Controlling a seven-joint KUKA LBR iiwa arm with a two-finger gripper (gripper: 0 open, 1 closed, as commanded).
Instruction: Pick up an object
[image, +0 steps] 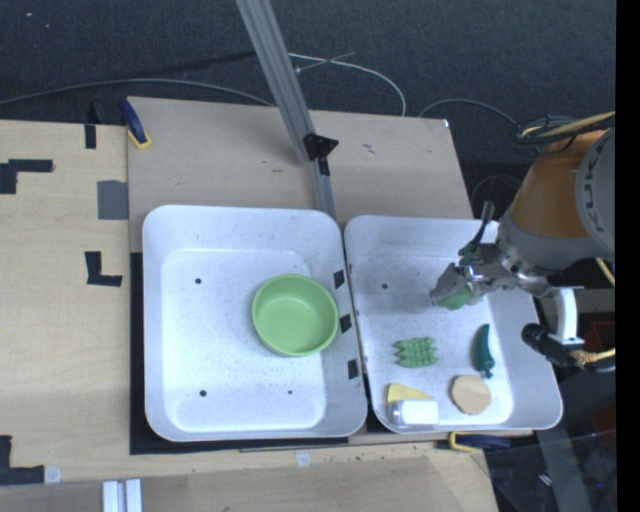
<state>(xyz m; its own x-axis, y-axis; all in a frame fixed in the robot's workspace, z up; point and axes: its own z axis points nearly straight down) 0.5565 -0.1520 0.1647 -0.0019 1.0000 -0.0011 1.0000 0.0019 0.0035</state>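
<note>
The two-finger gripper (452, 293) hangs low over the right shallow white bin (400, 240), and something pale green shows right at its tip. Whether that green bit sits between closed fingers or merely lies under them, I cannot tell, and I cannot tell whether the fingers are parted or clenched. So my judgement is that the pick is underway but not confirmed: the approach is done, and a secure grasp and a lift are left.

Taking the gripper as landmark, 4 loose things lie in that bin on the side toward the front rim: a bumpy green pea-pod-like piece (416, 350) just below it, a dark green slender pepper-shaped piece (484, 350) below and to the right, a tan round bread-like piece (470, 394) further down, and a yellow-and-white wedge-shaped block (411, 403) against the front rim. A round light green plastic bowl (294, 315) sits well to the gripper's left in the left shallow white bin (190, 250).

Room is good: bare floor lies above and left of the gripper, the dividing walls are well apart from it, and a straight rise looks unobstructed.
</note>
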